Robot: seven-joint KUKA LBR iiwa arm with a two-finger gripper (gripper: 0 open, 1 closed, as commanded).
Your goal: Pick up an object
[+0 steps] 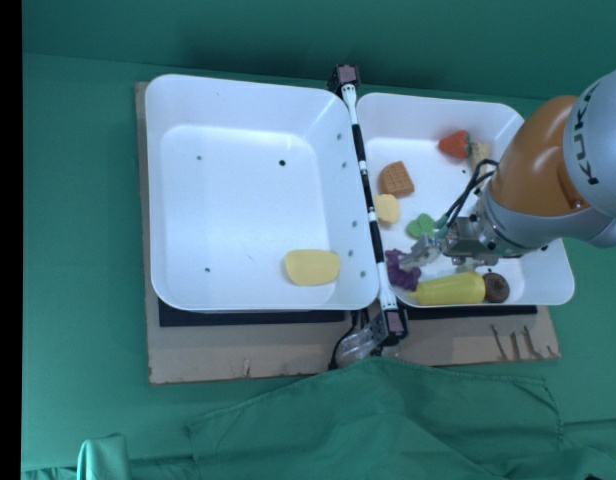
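Right bin, near-left part: a cluster of small pieces. Purple grape-like bunch against the bin's left wall, green leafy piece just beyond it, long yellow corn-like piece lying along the near wall, dark brown round piece touching its right end.

Gripper is low over this cluster — its metal tip sits between the green piece and the purple bunch, close to both. How far the hand is spread I cannot tell; the tip is small and blurs into the pieces around it. Nothing visibly lifted.

Farther back in the same bin: a pale yellow lump, a tan waffle-like square, and a red piece near the far wall, partly behind the arm.

Left bin: one yellow oval piece at its near-right corner, well apart from the gripper.

Both bins rest on a cardboard sheet over green cloth.
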